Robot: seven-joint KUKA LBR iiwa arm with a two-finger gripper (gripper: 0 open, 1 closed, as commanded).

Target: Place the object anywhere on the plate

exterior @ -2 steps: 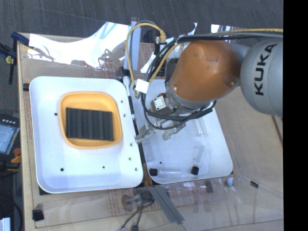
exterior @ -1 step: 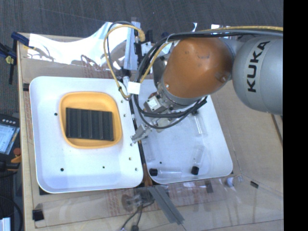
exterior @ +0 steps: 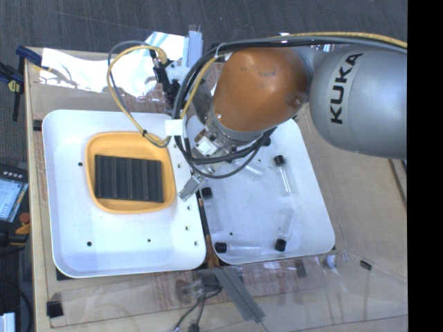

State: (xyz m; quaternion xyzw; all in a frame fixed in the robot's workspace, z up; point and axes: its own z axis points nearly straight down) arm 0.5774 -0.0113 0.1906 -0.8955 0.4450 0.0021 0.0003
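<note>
Two shallow white bins sit side by side on a wooden bench [exterior: 360,268]. The left bin [exterior: 69,241] has small dark holes dotted across its floor. The right bin [exterior: 315,213] carries small black blocks near its corners, among them one at its upper right [exterior: 278,160] and one at its lower right [exterior: 280,244]. A crumpled sheet of clear plastic [exterior: 76,71] lies behind the left bin. At the far left edge a handheld device with a lit screen [exterior: 10,196] shows in part. Below the bins, a grey metal bar [exterior: 239,296] rests at a slant near the bench's front edge, beside dark cables.
</note>
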